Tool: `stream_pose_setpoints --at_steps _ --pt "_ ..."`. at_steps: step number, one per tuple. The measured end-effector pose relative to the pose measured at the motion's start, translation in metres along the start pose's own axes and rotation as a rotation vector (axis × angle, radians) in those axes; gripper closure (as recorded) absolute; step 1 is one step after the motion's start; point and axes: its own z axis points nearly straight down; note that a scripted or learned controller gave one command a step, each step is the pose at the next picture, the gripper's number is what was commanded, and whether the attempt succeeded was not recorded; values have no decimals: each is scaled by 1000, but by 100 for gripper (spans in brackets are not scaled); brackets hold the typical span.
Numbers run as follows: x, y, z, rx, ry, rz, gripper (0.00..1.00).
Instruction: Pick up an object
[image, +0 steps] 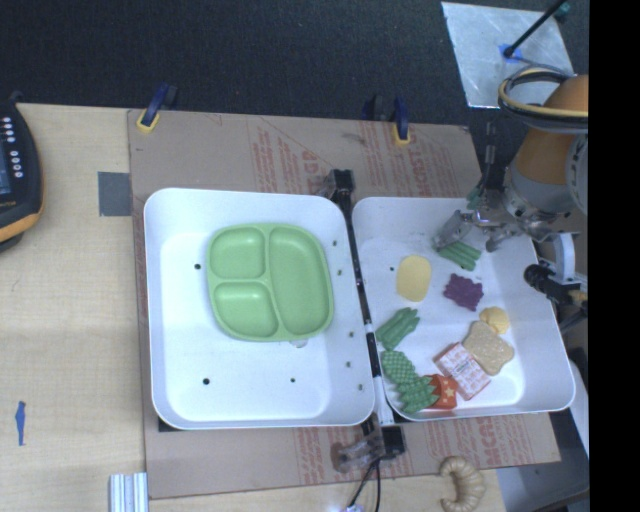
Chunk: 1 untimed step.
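Over the right bin, the tool sat low at the far corner, right on a green pod.

Its fingers looked spread either side of the pod's upper end, but whether they touched it or gripped it, I could not tell. The pod lay directly beneath the tool, its long axis running on a slant from upper left to lower right, so a close across that axis looked like the next call. A purple piece waited just nearer the camera, a yellow piece to its left. The left bin held a green tray, well apart from the action.
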Motion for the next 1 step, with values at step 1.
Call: stream_pose_setpoints --at_steps 1 --pt "6 -1 10 4 1 -2 0"
